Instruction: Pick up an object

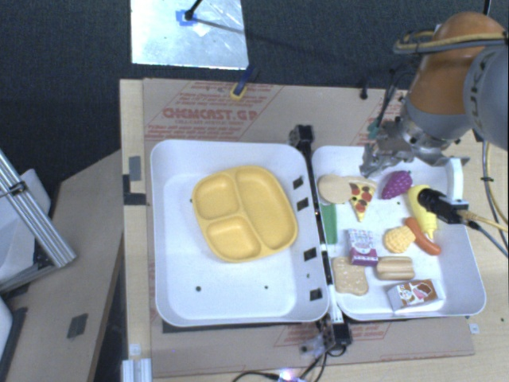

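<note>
Left bin [171,237] holds yellow tray [242,212], long axis upper-left to lower-right | right bin [469,281] holds toy foods | gripper [380,159] over its far edge, near purple grapes [396,184]; finger opening unreadable, nothing seen held

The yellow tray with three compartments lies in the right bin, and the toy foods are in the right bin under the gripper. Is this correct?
One part is wrong. The camera view shows the yellow tray in the left bin, not the right one. The rest holds: the toy foods, such as the pizza slice and grapes, lie in the right bin, with the gripper above them.
</note>
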`<action>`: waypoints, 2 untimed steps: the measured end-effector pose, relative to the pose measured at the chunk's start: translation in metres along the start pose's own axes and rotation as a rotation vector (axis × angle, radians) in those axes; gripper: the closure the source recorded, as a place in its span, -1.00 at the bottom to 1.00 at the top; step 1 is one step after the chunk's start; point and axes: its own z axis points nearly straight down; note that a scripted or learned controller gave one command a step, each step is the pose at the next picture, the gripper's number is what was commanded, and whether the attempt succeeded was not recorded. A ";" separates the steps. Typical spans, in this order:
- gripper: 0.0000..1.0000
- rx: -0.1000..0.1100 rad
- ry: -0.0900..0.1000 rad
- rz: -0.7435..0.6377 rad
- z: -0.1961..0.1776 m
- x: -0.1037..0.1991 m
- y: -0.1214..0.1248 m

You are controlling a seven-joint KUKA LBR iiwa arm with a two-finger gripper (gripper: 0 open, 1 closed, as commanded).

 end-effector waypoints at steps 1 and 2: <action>1.00 0.002 0.000 0.000 0.007 0.058 -0.017; 1.00 -0.001 -0.002 0.003 0.007 0.065 -0.012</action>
